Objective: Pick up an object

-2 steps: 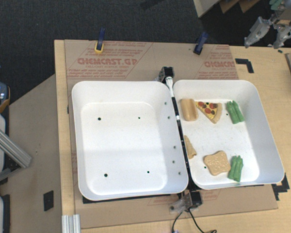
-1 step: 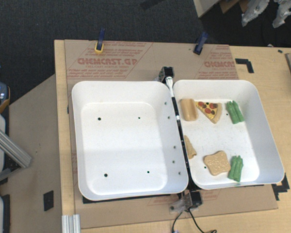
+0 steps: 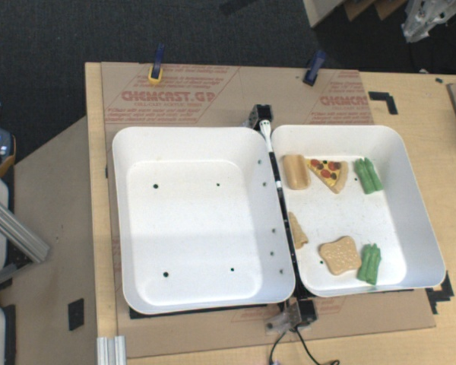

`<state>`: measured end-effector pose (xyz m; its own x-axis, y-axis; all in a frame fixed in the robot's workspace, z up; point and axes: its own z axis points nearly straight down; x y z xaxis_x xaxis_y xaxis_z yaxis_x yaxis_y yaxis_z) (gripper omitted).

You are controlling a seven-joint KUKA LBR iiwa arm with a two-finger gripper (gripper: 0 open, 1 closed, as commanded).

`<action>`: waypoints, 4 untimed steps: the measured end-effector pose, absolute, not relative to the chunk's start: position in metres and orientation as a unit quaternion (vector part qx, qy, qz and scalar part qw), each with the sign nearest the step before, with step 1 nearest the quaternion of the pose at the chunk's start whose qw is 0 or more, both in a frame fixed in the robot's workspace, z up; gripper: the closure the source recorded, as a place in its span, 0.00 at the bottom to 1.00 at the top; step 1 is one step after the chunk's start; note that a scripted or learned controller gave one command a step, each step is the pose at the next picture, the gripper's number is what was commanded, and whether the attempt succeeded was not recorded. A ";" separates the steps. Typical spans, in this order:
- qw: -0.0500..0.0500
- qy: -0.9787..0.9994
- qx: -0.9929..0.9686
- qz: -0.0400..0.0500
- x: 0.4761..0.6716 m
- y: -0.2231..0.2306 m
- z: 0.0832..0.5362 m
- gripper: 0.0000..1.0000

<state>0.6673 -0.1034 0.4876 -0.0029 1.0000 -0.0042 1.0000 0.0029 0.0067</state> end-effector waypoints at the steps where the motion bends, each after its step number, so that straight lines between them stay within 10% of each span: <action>1: 0.003 0.710 0.704 0.004 0.667 -0.003 0.539 1.00; 4: 0.008 0.709 0.705 0.004 0.668 -0.006 0.568 1.00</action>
